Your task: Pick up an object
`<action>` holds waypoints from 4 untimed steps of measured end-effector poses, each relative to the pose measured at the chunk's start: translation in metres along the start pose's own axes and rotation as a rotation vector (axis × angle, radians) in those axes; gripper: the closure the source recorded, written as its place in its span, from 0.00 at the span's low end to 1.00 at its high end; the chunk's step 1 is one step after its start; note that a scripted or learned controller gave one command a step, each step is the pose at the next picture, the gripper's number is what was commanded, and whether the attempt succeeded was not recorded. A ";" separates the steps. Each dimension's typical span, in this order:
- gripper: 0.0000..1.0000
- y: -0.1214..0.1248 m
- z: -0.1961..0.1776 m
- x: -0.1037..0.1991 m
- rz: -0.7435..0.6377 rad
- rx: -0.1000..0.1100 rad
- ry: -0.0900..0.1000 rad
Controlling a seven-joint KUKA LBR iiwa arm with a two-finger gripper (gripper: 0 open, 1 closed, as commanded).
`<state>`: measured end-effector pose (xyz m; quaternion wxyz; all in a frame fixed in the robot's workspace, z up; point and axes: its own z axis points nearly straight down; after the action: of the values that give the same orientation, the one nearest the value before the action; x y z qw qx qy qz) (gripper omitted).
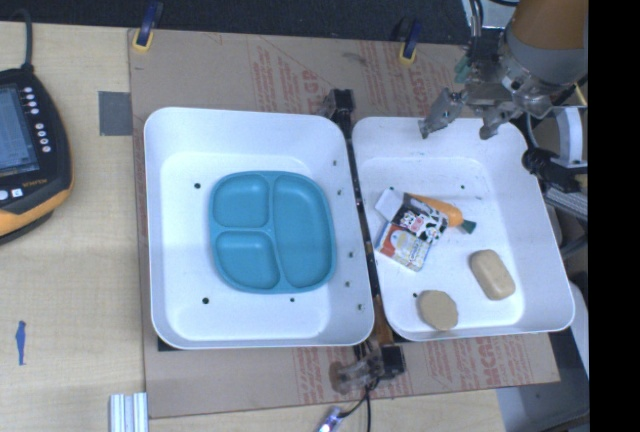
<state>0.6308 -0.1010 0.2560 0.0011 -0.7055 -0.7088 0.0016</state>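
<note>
Nearest the camera, at the bottom edge of the worktop (80, 320), a small clamp with wires (362, 370) sits where the two white bins meet. Just above it in the right bin (540, 250) lie a round tan cookie (437, 309) by the near rim and an oval tan bar (492, 274) beside it, apart from each other. Toward the bin's middle a small printed packet (410, 234) lies tilted, touching an orange carrot-shaped toy (440, 210) behind it. That bin's far half is bare white floor, leaving open room under the pincer (462, 124), which hangs over the far rim with its two fingers spread apart and nothing between them. The left bin (170, 170) holds one blue divided plate (271, 230) set in its middle, with bare floor all round. A handheld controller (25, 150) rests on the worktop at the far left, well apart from the bins.
</note>
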 end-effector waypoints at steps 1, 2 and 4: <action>0.00 -0.025 0.105 -0.027 0.000 0.002 -0.001; 0.00 -0.011 0.165 -0.006 -0.001 0.003 -0.001; 0.00 -0.052 0.165 -0.023 -0.001 0.002 0.000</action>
<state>0.5778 -0.1239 0.0916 0.0017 -0.7053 -0.7090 0.0022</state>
